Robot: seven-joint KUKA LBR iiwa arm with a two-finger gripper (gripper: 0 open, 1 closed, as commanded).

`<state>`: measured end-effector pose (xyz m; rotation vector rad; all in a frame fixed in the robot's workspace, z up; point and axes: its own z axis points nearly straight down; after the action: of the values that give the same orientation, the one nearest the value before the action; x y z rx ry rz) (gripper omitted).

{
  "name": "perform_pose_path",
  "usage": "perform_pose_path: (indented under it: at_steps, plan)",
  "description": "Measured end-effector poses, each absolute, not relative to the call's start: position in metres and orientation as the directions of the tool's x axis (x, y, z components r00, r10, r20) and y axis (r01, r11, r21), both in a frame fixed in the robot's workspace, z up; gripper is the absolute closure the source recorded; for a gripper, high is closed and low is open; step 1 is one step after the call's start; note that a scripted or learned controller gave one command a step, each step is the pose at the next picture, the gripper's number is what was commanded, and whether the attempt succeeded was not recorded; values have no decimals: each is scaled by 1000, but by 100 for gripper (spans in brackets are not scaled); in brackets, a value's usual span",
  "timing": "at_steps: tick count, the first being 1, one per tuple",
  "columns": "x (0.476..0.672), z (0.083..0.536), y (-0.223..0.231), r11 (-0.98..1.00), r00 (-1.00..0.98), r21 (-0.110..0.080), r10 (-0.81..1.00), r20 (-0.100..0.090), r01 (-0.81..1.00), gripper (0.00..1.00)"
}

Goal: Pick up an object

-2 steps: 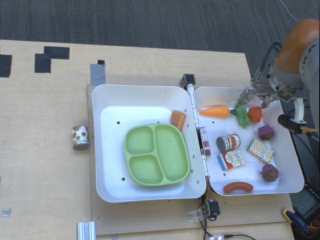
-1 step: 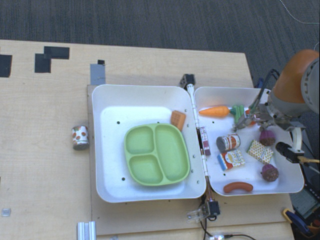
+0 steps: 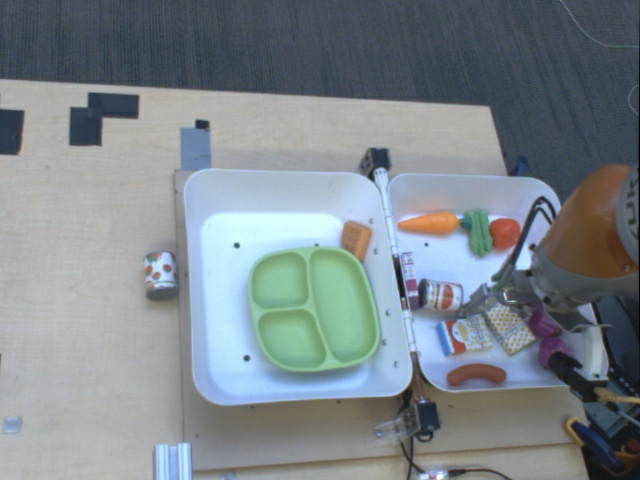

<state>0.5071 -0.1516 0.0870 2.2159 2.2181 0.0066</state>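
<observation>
- Grey arm with the orange band is reaching over the right edge of the right white bin [image 3: 440, 193], and the gripper [image 3: 497, 298] sits low among the clutter near the middle of that bin. Honestly can't tell if the claw is apart or together, it's too small and busy there.
- Progress-wise: I'd say nothing is picked up yet. Every item looks like it's lying on a bin floor, so the actual grab and lift are still to do.
- Closest candidates to the claw: one small dark bottle with an orange label [image 3: 440, 294] just beside it toward the bin's left edge, one red-and-white flat packet [image 3: 463, 336] and one tan checkered pouch [image 3: 510, 330] right under or next to it.
- Rest of the right bin: one orange plastic carrot [image 3: 430, 223] by the back edge, one green-and-red toy vegetable [image 3: 489, 232] beside it, one brown sausage [image 3: 477, 374] at the front edge, one purple thing [image 3: 548, 334] by the right edge.
- Left white bin [image 3: 215, 218]: one green three-compartment plastic plate [image 3: 314, 310] in the middle, one small orange block [image 3: 356, 237] by the right edge.
- Two bins total; one small patterned can [image 3: 160, 272] on the bench outside the left bin.
</observation>
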Motion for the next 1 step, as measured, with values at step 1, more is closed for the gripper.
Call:
perform_pose_path:
  at_steps: [1]
  plan:
    - [509,98,-152,2,-2,12,1000,-2,1000,100]
